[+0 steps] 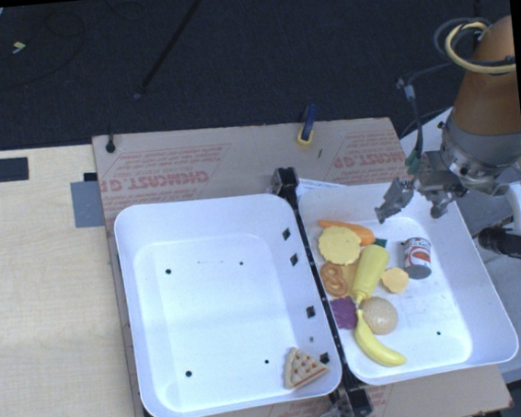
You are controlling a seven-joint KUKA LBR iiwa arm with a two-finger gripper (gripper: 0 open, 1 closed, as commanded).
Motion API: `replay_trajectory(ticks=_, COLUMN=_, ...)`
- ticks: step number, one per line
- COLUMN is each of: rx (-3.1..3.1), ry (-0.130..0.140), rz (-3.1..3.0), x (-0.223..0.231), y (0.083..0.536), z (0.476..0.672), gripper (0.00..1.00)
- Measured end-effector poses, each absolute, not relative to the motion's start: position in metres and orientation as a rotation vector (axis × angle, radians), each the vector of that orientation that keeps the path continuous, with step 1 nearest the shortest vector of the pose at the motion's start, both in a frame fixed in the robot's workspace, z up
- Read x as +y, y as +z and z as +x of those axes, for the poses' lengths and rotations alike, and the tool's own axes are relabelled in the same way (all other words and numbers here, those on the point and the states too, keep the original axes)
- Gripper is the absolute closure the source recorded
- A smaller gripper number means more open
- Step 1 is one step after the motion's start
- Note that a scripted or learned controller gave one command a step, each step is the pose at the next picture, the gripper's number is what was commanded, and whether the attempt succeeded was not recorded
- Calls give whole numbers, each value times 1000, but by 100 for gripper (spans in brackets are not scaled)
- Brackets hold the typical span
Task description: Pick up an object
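A banana (379, 346) lies nearest in the right bin (478, 337), beside a yellow bottle (368, 272) and a small can (417, 257). The can sits just below the claw (419, 197), which hovers wide and holds nothing.

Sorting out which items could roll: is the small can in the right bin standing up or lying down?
Lying down. The small can shows its red-and-white side along its length, resting on the right bin floor beside the yellow bottle.
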State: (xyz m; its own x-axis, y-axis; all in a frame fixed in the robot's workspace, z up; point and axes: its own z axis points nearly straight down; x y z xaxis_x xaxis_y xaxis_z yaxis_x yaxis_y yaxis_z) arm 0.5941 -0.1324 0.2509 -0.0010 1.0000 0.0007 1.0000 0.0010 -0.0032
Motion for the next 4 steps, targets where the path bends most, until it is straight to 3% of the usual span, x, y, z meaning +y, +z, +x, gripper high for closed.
replay_trajectory(ticks=1, rx=-2215, ry=7, rz=-2220, x=-167, y=218, z=555, gripper=0)
replay_trajectory(ticks=2, rx=-2229, ry=-14, rz=-2229, x=-127, y=103, z=625, gripper=0)
replay_trajectory(ticks=3, rx=-2232, ry=-6, rz=-2232, x=-88, y=94, z=623, gripper=0)
replay_trajectory(ticks=4, rx=-2224, ry=-14, rz=-2231, x=-86, y=105, z=624, gripper=100)
